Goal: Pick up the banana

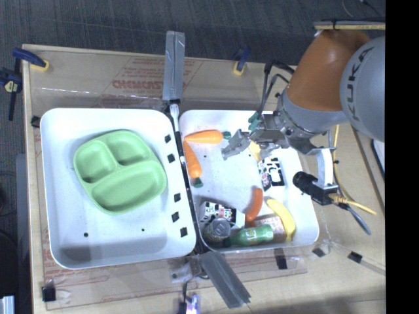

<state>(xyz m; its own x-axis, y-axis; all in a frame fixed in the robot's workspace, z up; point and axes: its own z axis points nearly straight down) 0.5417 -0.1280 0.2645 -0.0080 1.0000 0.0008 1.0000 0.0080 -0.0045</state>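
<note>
The arm comes in from the right and hangs over the right bin, its orange band up near the top corner. The pincer sits low over the bin's upper middle, close to the white floor; whether it is open or closed I cannot tell, as the metal parts run together from this angle. Nothing shows between its tips.

The banana lies near the bin's front right corner, well apart from the pincer, curving down toward the front wall. Just left of it a red-orange pepper stands at a slant. Below them a green bottle lies on its side along the front wall, with a tin can at its left end. A small black-and-white card rests just above the can, and another lies right of the pincer.

Two carrots are near the left wall: one lying across the top, one running down beside the divider.

The left bin holds a green divided plate, set toward its upper middle. The desk under both bins is brown board, with blue clamps at the far edge.
</note>
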